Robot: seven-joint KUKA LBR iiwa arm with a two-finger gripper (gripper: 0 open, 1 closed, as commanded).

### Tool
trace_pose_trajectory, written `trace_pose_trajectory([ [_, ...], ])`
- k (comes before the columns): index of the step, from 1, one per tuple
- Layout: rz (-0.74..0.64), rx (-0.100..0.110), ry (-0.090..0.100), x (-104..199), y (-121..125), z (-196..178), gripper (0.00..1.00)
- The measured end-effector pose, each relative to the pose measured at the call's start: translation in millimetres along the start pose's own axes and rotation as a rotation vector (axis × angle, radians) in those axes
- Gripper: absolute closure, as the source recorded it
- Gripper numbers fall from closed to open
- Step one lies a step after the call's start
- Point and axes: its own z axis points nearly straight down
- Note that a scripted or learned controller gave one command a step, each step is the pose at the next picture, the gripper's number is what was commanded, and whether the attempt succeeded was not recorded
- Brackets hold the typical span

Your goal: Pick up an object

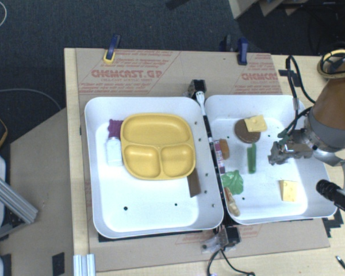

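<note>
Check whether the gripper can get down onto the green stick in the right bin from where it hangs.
Probably yes: the gripper hangs just right of the green stick, which lies apart from its neighbours with nothing over it.

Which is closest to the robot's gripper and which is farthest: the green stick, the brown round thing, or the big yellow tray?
From the gripper in the camera view:
1. Green stick, right bin, just left of it.
2. Brown round thing, right bin, up and left.
3. Yellow tray, far off in the left bin.

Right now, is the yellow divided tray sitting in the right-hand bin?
No, the yellow divided tray lies in the left bin, beside a purple-and-white item.
</note>
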Motion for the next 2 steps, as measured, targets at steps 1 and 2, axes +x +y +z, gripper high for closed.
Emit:
trace_pose_trajectory([
  [1, 0.0, 0.001, 0.0, -0.2, 1.4, -30.4, 1.0],
  [2, -0.006, 0.002, 0.003, 49.9, 41.0, -30.1, 1.0],
])
